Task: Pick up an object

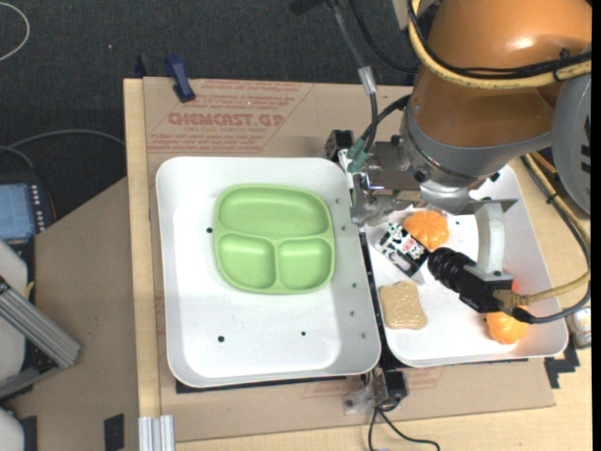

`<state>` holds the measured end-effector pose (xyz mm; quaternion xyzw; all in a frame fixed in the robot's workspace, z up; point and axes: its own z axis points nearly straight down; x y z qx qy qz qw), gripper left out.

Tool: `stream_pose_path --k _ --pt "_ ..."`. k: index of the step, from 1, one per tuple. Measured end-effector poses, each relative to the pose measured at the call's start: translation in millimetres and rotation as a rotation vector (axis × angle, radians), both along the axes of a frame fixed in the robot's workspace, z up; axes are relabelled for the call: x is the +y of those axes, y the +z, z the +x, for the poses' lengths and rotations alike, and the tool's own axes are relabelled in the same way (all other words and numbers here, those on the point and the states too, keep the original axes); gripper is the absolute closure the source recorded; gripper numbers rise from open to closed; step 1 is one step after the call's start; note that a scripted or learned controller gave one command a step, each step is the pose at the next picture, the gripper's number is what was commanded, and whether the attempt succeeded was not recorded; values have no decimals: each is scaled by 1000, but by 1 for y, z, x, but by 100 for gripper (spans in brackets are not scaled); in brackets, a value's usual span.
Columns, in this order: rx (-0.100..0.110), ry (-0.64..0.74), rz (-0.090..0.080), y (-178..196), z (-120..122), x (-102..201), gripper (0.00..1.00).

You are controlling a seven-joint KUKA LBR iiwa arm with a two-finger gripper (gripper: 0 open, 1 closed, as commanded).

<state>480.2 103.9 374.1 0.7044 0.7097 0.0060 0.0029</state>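
Note:
The arm reaches down over the right bin (526,346), and its gripper (374,198) hangs at that bin's far left corner, close to the wall between the bins. Just in front of the gripper lie a small black-and-white patterned item (399,245) and an orange object (427,226), touching each other. A tan, bread-like piece (402,305) rests nearer the front of the bin. Another small orange object (505,328) sits at the front right. A white curved piece (489,238) stands to the right of the first orange object. The large wrist hides the bin's back part.
The left bin (188,327) holds a green divided plate (275,238) in its far half. Both bins rest on a cardboard sheet (225,116) with red print. Cables run along the bench's right side and front edge.

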Motion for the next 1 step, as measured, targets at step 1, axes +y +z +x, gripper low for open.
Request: stream_pose_path --k 1 --pt "8 2 -1 13 4 81 100"
